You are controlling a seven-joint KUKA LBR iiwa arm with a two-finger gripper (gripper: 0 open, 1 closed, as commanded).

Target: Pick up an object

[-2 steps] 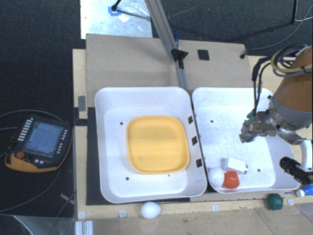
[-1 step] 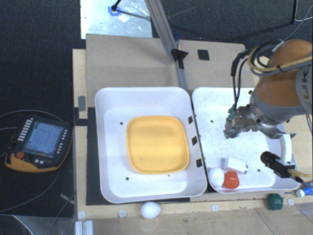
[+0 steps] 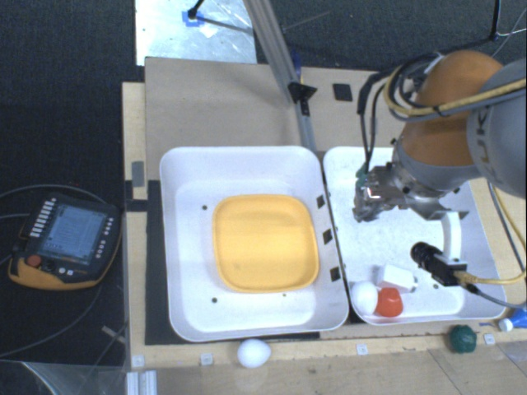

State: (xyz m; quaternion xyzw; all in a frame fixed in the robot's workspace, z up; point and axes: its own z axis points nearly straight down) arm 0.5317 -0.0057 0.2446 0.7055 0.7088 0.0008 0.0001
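The end effector (image 3: pixel 368 203) is seen over the far left part of the right bin (image 3: pixel 356 252), above bare white floor; whether it is open or closed cannot be told, and nothing is seen held in it. Three small things are gathered at the near edge of that bin, well apart from the end effector: a white ball (image 3: pixel 363 296), smooth and egg-like, a red piece (image 3: pixel 389 303), rounded and glossy, set just beside the ball on its right, and a white block (image 3: pixel 398 276), flat and oblong, lying just behind the red piece. The left bin (image 3: pixel 185 220) is occupied by a yellow plate (image 3: pixel 266 243), square with rounded corners and a shallow raised rim, placed near the middle. A white egg (image 3: pixel 254 353) is found on the worktop (image 3: pixel 214 97) just in front of the left bin.
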